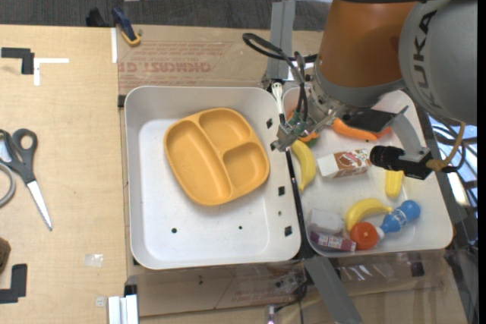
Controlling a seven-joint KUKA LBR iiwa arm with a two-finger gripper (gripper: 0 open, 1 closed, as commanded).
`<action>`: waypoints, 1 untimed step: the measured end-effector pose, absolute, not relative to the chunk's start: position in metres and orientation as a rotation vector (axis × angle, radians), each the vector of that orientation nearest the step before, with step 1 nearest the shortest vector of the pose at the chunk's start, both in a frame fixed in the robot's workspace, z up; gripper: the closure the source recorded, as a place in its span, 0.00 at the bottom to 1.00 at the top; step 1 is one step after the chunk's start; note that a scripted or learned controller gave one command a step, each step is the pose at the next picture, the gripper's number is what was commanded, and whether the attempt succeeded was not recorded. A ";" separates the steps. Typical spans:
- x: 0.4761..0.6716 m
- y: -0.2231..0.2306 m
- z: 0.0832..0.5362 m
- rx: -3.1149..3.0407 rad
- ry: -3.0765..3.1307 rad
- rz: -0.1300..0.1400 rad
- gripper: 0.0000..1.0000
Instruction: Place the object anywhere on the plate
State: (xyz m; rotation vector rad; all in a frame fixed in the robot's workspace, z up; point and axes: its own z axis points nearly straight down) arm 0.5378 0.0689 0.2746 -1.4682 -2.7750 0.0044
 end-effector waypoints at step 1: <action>0.538 0.069 0.275 -1.468 -2.775 0.004 0.00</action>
